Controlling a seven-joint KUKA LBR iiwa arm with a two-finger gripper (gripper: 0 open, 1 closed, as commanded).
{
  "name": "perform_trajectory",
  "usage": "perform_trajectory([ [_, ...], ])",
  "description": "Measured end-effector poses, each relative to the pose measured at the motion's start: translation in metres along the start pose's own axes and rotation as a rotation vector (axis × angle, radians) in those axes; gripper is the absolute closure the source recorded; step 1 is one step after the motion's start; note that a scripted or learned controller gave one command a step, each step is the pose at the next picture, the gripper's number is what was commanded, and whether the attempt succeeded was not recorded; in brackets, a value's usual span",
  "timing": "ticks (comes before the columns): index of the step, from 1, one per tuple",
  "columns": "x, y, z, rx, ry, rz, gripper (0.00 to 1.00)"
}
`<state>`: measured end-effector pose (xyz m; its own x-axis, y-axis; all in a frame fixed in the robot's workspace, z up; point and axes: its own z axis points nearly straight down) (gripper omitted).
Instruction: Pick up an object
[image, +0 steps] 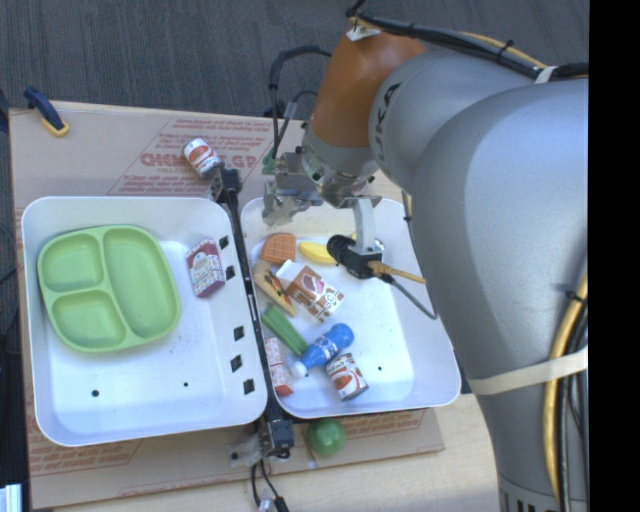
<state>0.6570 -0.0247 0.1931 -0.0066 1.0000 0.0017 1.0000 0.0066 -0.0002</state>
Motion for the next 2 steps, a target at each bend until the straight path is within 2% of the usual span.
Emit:
perform_trajectory([
  [1,0.018,-0.057,-0.023,0.003,-0.002,0.001,1.0],
  [2,0.036,-0.089,-0.037,0.004,-0.002,-0.002,1.0],
])
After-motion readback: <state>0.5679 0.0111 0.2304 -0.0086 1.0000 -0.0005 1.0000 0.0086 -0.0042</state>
